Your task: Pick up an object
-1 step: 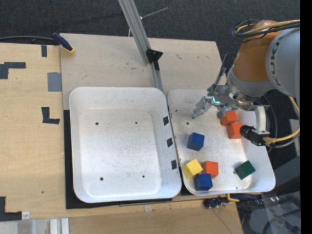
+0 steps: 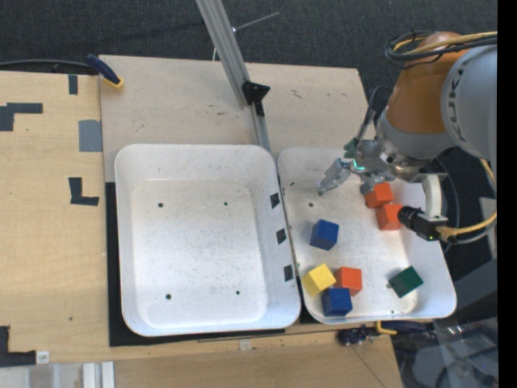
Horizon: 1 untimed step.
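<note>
My gripper (image 2: 349, 184) hangs over the back of the right bin (image 2: 367, 245), its fingers spread open with nothing between them. One grey finger (image 2: 329, 182) points down to the left. An orange cube (image 2: 378, 193) lies right beside the gripper's other side, with a second orange cube (image 2: 390, 216) just in front of it. A blue cube (image 2: 324, 234) sits in the bin's middle, a short way in front of the gripper. Near the front lie a yellow cube (image 2: 319, 278), a red-orange cube (image 2: 350, 279), another blue cube (image 2: 337, 301) and a green cube (image 2: 405, 281).
The left bin (image 2: 194, 241) stands beside the right one, sharing a raised rim. A slanted metal rail (image 2: 230, 43) crosses the bench at the back, ending near the bins' shared corner. The arm's orange-banded wrist (image 2: 428, 87) looms over the right bin's back right.
</note>
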{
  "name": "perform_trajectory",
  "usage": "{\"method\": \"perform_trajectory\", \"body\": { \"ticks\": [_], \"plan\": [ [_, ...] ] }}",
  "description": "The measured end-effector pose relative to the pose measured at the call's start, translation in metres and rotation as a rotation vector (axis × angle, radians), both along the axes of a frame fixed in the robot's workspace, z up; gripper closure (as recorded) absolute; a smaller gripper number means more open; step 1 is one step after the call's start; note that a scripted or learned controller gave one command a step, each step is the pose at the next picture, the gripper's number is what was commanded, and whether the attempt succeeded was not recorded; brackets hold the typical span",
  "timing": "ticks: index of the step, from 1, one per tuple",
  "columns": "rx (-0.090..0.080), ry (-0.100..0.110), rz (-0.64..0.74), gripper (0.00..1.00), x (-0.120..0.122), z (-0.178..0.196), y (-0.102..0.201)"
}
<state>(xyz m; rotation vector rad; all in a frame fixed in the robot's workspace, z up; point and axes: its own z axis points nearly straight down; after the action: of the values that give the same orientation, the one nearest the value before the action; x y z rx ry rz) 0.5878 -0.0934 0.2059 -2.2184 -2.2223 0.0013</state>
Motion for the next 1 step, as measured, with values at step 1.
{"method": "perform_trajectory", "body": {
  "ticks": [1],
  "plan": [
    [-0.001, 0.007, -0.001, 0.0, -0.0031, -0.0648, -0.0008]
  ]
}}
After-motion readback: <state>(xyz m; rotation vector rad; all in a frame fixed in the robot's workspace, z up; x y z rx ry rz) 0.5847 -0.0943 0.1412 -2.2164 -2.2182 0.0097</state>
